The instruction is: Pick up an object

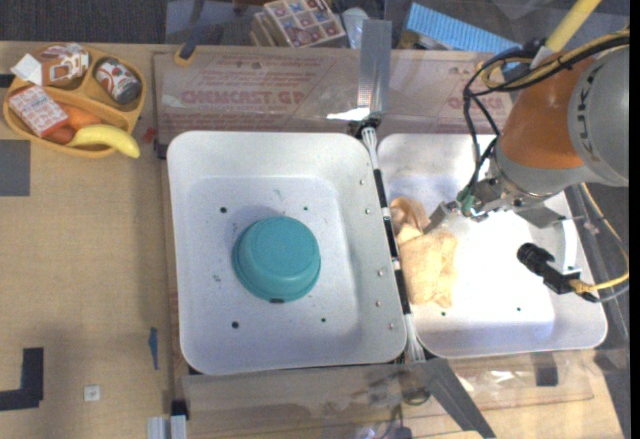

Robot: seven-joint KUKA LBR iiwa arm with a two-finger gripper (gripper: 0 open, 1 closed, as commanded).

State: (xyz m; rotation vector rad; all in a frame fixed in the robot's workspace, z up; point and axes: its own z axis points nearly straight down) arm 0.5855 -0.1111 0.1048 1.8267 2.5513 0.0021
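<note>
A crumpled tan, cloth-like object (425, 257) lies against the left wall of the right bin (520, 327). A teal bowl (277, 257) sits upside down in the middle of the left bin (210, 177). My gripper (440, 217) reaches in from the right under the orange-banded wrist, its tip just above the upper right part of the tan object. The arm covers the bin's upper right area.
A yellow tray (30, 122) with a banana and food items rests on the bench at far left. A metal divider (385, 227) separates the bins. Cables and a black connector (545, 265) hang over the right bin. Boxes stand behind the bins.
</note>
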